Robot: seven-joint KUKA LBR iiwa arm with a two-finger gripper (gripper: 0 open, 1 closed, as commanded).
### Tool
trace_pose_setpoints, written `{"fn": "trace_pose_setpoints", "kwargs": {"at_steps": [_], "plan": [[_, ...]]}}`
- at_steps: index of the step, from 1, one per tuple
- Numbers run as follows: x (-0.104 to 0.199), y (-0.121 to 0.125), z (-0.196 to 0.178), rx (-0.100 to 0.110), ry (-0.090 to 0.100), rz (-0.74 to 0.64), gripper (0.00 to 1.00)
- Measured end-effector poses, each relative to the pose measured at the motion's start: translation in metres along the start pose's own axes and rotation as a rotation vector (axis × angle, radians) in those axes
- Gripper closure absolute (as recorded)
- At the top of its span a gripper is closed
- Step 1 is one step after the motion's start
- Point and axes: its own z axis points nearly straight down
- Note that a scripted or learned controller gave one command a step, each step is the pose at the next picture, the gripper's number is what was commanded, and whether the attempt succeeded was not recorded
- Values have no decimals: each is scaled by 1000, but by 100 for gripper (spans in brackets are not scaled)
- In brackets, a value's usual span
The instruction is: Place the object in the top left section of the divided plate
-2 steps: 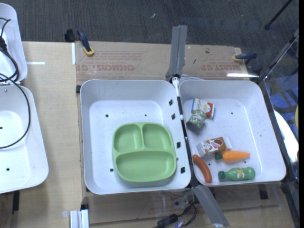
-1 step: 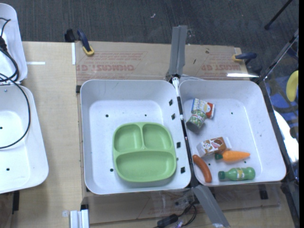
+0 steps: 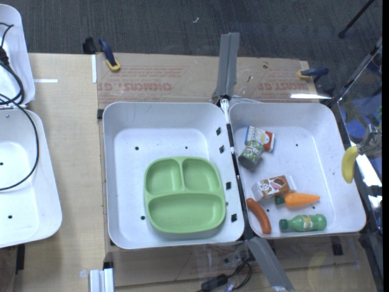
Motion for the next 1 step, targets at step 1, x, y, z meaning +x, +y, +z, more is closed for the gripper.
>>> {"fn": "trace_pose_setpoints", "kwargs": {"at_steps": [1], "plan": [[-12,-16,-55,-5,-2,-292,100]]}}
